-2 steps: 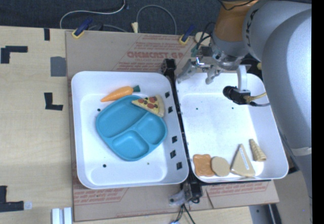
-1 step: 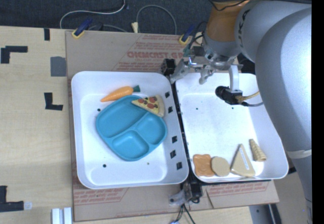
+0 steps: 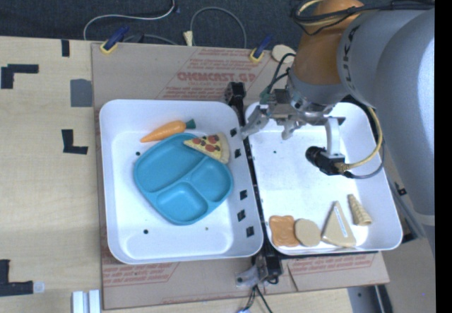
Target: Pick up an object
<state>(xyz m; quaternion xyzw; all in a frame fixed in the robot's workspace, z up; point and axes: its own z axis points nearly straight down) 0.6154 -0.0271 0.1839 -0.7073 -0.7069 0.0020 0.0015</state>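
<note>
I hover my gripper [image 3: 289,121] over the right white bin's [image 3: 311,184] far end; finger spread I cannot tell. The toast-brown toy bread slice [image 3: 282,230], near edge, looks light, stiff: pinch its sides.

The only lettering that can be made out is red print on the brown cardboard sheet [image 3: 205,71] lying under the two white bins [image 3: 113,163] — a large word just beyond the bins' far rim reads roughly "CHEMCAST GP", seen upside down from this camera. Around that word run smaller red lines, too fine to read, and more faint red print shows on the cardboard strips along the bins' left and near edges — also illegible. Grey letters on the arm's shell [image 3: 349,57] are too blurred to tell.
</note>
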